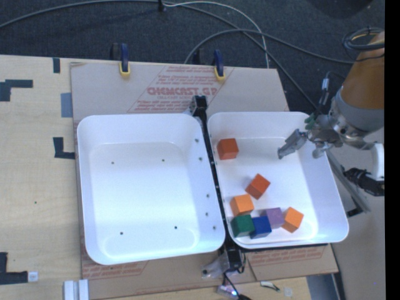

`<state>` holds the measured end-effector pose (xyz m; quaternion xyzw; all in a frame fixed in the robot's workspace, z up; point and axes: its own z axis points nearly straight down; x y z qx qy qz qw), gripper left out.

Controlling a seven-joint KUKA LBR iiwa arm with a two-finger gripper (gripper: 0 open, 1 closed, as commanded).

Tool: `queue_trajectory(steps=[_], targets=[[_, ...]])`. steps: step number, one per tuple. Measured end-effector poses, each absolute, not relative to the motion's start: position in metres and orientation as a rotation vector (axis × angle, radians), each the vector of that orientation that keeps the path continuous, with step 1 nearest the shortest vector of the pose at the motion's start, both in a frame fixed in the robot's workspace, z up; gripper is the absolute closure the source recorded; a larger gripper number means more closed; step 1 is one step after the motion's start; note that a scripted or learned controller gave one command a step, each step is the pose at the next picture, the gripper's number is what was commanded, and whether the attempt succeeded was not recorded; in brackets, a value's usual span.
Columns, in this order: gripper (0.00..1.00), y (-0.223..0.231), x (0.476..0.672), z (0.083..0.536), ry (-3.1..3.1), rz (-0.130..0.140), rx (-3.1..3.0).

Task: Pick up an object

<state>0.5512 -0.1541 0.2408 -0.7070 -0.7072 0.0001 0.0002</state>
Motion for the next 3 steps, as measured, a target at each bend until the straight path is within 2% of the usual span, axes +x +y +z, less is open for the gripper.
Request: queue_trajectory(steps=[1, 2, 3], targets=[[0.0, -0.11, 0.5, 0.085, -2.218, 0.008, -2.215], [0.0, -0.106, 0.536, 0.089, -2.223, 0.0, -2.22], [1.0, -0.107, 0.535, 0.1, -2.222, -0.001, -2.222]])
